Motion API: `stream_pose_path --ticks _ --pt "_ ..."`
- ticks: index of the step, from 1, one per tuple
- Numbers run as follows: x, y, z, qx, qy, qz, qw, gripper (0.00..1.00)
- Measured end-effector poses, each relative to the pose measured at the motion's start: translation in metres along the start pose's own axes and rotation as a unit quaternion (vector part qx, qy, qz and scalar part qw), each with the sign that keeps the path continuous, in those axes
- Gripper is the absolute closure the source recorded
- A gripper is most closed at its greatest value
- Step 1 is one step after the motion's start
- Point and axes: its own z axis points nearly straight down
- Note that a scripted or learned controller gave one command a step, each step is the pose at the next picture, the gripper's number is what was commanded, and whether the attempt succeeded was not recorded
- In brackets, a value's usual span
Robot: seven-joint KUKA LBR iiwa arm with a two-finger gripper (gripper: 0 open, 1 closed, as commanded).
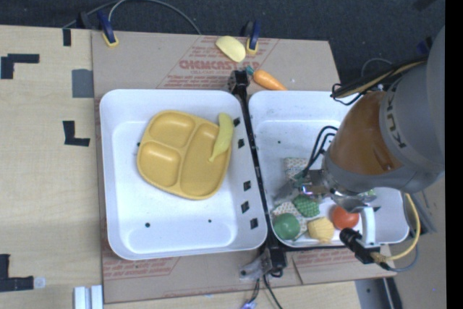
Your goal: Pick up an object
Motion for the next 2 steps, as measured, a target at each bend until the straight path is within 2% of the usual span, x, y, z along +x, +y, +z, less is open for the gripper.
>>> stream_pose_path --ticks 1,2 --pt "0.001 0.001 -0.011 0.000 0.002 0.000 1.0000 1.00" --pt "-0.006 0.000 -0.130 0.002 0.001 0.000 1.0000 1.00"
